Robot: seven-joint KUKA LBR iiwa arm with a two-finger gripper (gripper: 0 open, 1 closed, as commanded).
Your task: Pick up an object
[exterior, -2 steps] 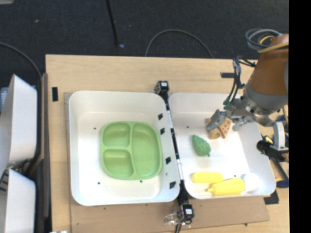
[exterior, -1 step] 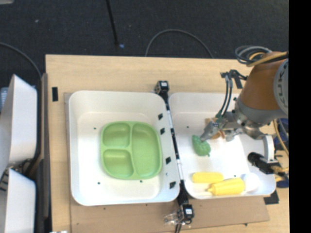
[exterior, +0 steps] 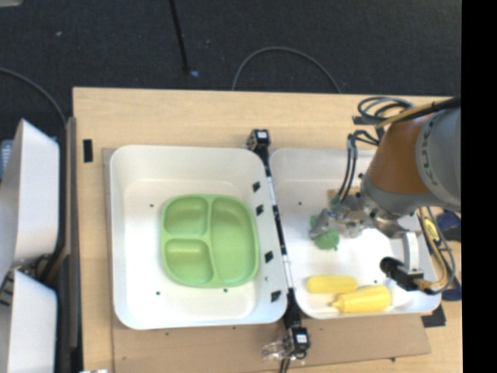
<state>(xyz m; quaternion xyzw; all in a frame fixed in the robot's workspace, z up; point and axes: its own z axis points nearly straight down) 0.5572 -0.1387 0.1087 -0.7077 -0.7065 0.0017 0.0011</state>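
Two yellow things lay nearest me, along the near wall of the right-hand shallow white bin: a short yellow oblong piece and, just beside it towards the corner, a yellow bottle-shaped plastic piece lying on its side. A little farther in, near the middle of that bin, sat a small green crumpled lump. The gripper was down right over its far side, so close that I could not say whether the two touched. I could not tell either whether the gripper was open or closed, and nothing showed it had hold of the lump, which rested on the bin floor. The grey arm with its orange band came in from the right above that bin.

Across the dividing rims, the left-hand shallow white bin held one pale green plastic plate with three compartments, flat and roughly in the middle. Both bins stood side by side on the light wooden bench. Beyond the bench's far edge, a thin cable arched over the dark floor.
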